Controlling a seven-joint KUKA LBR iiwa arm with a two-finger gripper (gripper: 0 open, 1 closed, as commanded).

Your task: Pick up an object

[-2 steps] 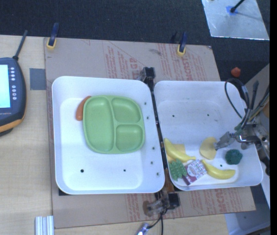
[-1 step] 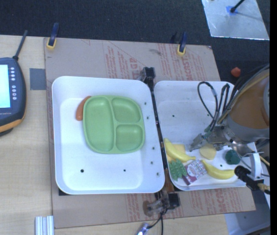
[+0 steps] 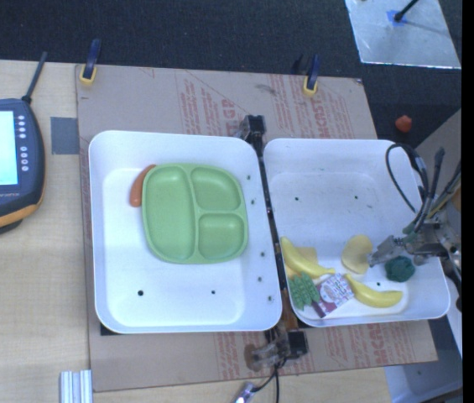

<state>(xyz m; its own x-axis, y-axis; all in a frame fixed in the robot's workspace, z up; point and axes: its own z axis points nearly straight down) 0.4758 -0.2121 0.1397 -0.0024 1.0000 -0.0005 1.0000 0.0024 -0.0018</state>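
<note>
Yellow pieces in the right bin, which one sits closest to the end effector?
The pale rounded yellow piece, just left of the end effector. The two banana-shaped pieces lie farther off.

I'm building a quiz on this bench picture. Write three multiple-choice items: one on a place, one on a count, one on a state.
1. Where does the green divided plate lie?
A. In the left bin
B. In the right bin
C. On the bare bench

2. How many compartments does that plate have?
A. Two
B. Three
C. Five

3. How does the plate rest?
A. Flat, hollows facing up
B. Turned upside down
C. Standing on its edge

Answers:
1. A, it sits inside the left bin, beside an orange item tucked at its left edge.
2. B, one long section at left and two smaller ones at right can be counted.
3. A, its raised dividers and hollows face the camera.
</note>
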